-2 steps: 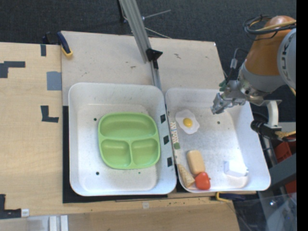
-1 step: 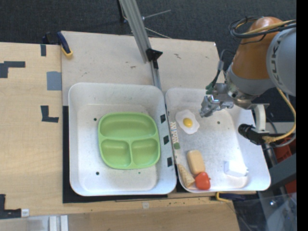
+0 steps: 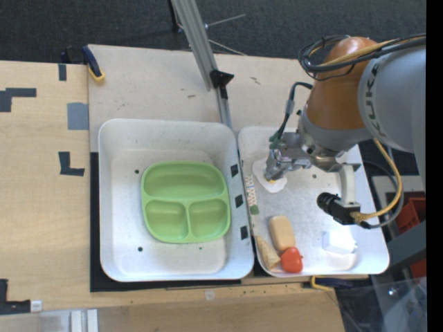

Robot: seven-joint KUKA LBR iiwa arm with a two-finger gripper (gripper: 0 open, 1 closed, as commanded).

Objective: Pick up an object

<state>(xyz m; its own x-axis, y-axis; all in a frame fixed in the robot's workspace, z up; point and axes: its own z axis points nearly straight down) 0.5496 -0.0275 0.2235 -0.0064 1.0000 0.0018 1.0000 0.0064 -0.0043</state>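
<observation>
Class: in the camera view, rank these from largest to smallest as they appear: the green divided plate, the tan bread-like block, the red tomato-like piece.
1. Green divided plate, by far the largest, in the left bin.
2. Tan block, in the right bin.
3. Red piece, smallest, just below the tan block.

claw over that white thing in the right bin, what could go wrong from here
The claw is low over a small white object close to the right bin's left wall, so a finger could catch the wall. The object looks flat and may slip out of a grasp.
</observation>
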